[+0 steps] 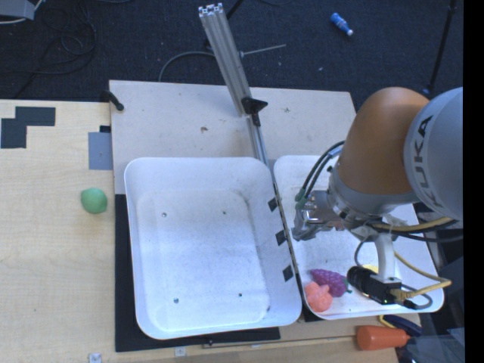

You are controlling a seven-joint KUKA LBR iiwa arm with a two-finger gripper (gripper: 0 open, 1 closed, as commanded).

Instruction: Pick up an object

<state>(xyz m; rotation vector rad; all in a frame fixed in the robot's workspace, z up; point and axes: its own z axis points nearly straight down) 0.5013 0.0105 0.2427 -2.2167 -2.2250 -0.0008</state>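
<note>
Camera view: purple lumpy object (328, 279) lies at the near end of the right bin (291, 174), lower right of frame, touching an orange-pink object (318, 298) just below-left of it. Both sit close to the bin's left wall. A bit of yellow (369, 268) shows just right of the purple one, mostly hidden by arm hardware, can't identify it.

Gripper (305, 222) hangs above the right bin, up and left of the two objects, apart from them, near the divider between bins. Metallic parts there are blurred and partly under the wrist; nothing visible between them, open or closed state can't be told.

Arm (401, 161) fills the right middle of frame, orange band over grey shell, black and yellow cables looping below. Letters "KUKA" read vertically on the grey shell at right edge, partly cut off.

Left bin (144, 176) sits centre frame, white, speckled floor. Three black clips along the shared edge.

Green ball (94, 200) on the wooden bench, left of frame, well apart from bins. Orange tool handle (382, 336) at bottom right, cut off by the frame. Aluminium rail (231, 59) slants from top centre down to the bins. Small blue item (342, 24) on dark floor, upper right, too small to identify.
</note>
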